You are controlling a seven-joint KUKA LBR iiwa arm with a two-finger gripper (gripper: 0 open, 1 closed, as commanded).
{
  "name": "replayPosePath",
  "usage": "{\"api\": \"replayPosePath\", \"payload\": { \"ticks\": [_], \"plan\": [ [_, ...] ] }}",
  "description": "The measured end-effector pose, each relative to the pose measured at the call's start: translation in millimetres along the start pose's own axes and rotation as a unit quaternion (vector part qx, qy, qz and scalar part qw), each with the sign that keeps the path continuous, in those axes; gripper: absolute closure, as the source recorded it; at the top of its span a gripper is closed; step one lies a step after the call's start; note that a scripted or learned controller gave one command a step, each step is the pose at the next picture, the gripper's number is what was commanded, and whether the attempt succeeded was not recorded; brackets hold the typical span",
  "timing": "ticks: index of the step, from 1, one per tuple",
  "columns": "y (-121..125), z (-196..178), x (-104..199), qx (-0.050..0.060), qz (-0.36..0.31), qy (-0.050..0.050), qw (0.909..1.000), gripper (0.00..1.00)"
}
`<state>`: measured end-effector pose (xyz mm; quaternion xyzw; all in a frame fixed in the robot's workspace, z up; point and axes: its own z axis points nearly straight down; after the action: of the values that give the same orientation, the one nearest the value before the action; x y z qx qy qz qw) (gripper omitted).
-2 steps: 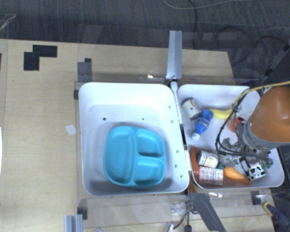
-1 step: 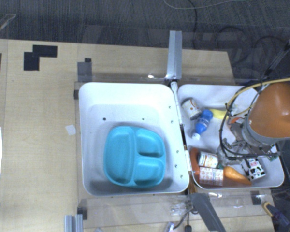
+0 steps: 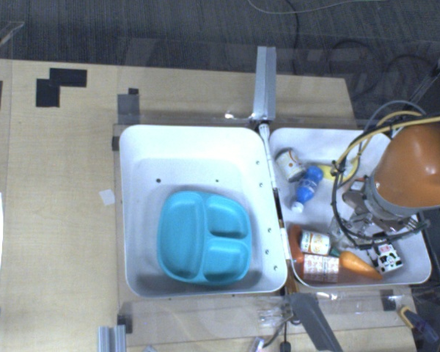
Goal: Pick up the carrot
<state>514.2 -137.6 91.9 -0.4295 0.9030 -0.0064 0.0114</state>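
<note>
The orange carrot (image 3: 358,265) lies near the front edge of the right bin (image 3: 418,270), its tip pointing right. It rests against a red-labelled bottle (image 3: 315,256) on its left. My gripper (image 3: 368,232) hangs just above and behind the carrot, under the orange wrist band (image 3: 419,169) and a tangle of cables that covers its tip. Nothing shows the carrot lifted off the bin floor.
A blue-capped bottle (image 3: 306,186) and a small white can (image 3: 287,159) lie at the back of the right bin. A small checkered item (image 3: 387,258) sits right of the carrot. The left bin (image 3: 139,167) holds a blue divided plate (image 3: 204,235).
</note>
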Motion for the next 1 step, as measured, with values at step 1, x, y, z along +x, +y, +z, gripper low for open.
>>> {"api": "replayPosePath", "payload": {
  "ticks": [1],
  "plan": [
    [4.5, -0.5, -22.4, 0.003, -0.139, 0.001, 0.9903, 1.00]
  ]
}}
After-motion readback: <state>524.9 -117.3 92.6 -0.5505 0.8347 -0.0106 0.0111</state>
